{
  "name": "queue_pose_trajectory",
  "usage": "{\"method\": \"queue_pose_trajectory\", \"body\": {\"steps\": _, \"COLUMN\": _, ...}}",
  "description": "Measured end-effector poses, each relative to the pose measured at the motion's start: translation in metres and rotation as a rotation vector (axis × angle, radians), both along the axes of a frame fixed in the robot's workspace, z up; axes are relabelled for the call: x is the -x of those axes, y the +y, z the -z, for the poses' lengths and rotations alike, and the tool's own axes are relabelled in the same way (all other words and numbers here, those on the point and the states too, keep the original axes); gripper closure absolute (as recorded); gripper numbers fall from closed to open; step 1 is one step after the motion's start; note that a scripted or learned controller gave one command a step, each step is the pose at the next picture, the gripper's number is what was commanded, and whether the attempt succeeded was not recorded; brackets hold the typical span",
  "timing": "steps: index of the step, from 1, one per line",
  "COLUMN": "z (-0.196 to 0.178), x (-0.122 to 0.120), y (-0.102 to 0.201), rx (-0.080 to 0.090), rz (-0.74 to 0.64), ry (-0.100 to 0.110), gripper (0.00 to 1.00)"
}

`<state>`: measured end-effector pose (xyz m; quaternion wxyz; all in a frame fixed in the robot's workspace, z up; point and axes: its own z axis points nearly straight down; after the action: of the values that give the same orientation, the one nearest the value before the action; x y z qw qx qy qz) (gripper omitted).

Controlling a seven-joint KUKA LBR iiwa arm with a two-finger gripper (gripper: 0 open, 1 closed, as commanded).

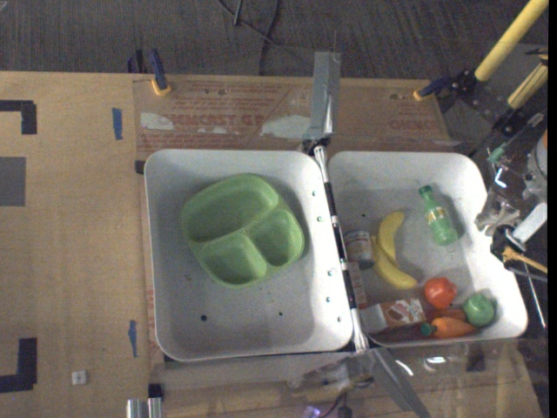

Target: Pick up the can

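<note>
Cannot tell whether open or closed: gripper (503, 209) blurred among cables and metal parts at the far right, hanging over the right rim of the right bin (383, 181), with nothing visibly held. Nearest to it, inside that bin, a green bottle (439, 218) lying tilted, cap toward the back wall, apart from the gripper. Farther left, a banana (392, 251) curving down the middle of the bin floor. Just beside the banana, on its left, the can (358, 249): small, silvery with a dark band, resting against the bin's left wall near the divider between the two bins, well apart from the gripper. Along the front wall, a cluster: a brown packet (396, 313) lying flat at the front left corner, a red pepper (439, 293) just behind it, an orange carrot (451, 326) touching the packet's right end, and a green round fruit (479, 309) at the front right corner. Across the divider, the left bin (165, 259), holding a green divided plate (244, 229) with three compartments, set toward the back and turned at an angle. Under and behind both bins, brown cardboard sheet (78, 233) with blue tape marks. At the back left, a blue clamp (157, 70); at the upper right, a yellow pole (518, 29) slanting out of the picture.
</note>
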<state>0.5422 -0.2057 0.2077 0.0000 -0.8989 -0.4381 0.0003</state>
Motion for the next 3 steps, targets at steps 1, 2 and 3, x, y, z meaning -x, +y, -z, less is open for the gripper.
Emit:
{"method": "queue_pose_trajectory", "body": {"steps": 1, "z": -0.032, "x": -0.062, "y": 0.047, "rx": 0.001, "rz": 0.098, "ry": 0.001, "gripper": 1.00}}
{"method": "queue_pose_trajectory", "body": {"steps": 2, "z": -0.228, "x": -0.120, "y": 0.014, "rx": 0.001, "rz": 0.098, "ry": -0.001, "gripper": 1.00}}
{"method": "queue_pose_trajectory", "body": {"steps": 3, "z": -0.227, "x": -0.116, "y": 0.028, "rx": -0.001, "rz": 0.272, "ry": 0.004, "gripper": 1.00}}
